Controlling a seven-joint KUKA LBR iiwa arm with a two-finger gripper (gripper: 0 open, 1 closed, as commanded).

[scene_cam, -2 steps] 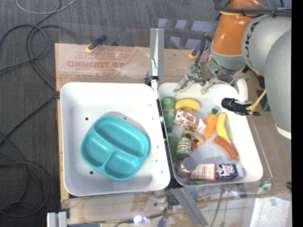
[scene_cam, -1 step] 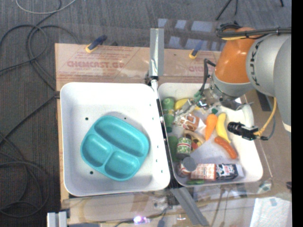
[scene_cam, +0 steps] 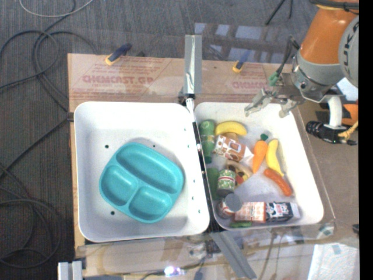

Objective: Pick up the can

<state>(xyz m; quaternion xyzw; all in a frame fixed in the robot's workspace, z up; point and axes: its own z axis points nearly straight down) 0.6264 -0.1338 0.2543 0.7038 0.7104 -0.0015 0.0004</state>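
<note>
The can [scene_cam: 226,180] lies in the right bin [scene_cam: 309,174], crowded by food. It looks hard, smooth and light; grab its round sides. The pincer [scene_cam: 269,102] hangs spread apart, holding nothing, at the upper right.

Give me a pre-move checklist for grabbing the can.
1. Gripper open with nothing in it: ok.
2. Can located in the right bin: ok, though I'm judging by its green label.
3. Gripper above can: not ok, it hangs at the bin's far edge.
4. Room around can: not ok, snack packet and carton crowd it.
5. Can upright: cannot tell.
</note>
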